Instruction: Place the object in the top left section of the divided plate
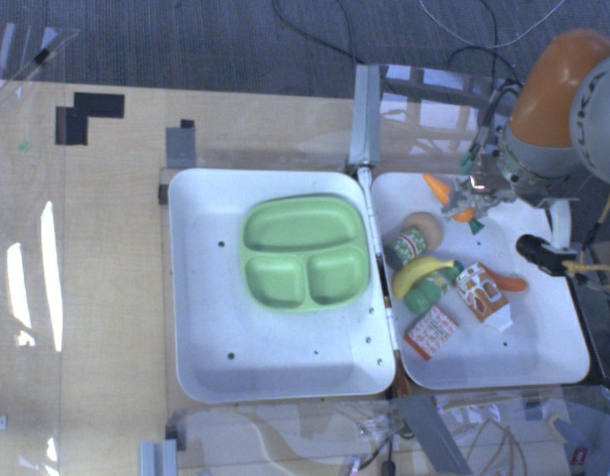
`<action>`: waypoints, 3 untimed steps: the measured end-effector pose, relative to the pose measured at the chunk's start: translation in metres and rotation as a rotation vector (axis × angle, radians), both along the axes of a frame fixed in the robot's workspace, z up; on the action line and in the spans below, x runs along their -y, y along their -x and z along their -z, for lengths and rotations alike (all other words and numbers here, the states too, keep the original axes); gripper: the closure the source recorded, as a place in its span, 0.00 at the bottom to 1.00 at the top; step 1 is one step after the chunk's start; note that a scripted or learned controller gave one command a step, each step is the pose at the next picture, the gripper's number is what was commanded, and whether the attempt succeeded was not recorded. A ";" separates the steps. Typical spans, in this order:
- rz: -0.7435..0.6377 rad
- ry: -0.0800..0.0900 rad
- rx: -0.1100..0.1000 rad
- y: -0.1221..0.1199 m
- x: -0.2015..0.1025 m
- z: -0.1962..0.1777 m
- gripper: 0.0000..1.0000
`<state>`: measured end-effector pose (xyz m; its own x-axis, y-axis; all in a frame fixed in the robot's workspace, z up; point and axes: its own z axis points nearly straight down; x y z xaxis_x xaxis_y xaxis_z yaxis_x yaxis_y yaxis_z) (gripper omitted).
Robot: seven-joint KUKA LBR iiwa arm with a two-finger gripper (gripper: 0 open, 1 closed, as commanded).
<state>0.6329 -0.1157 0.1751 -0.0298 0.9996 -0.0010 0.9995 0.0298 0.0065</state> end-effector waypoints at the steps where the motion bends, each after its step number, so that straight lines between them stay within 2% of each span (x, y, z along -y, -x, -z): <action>1: -0.027 -0.002 -0.001 0.069 -0.103 -0.047 1.00; 2: -0.260 0.000 -0.002 0.023 -0.170 -0.010 1.00; 3: -0.259 0.000 -0.002 0.023 -0.169 -0.010 0.00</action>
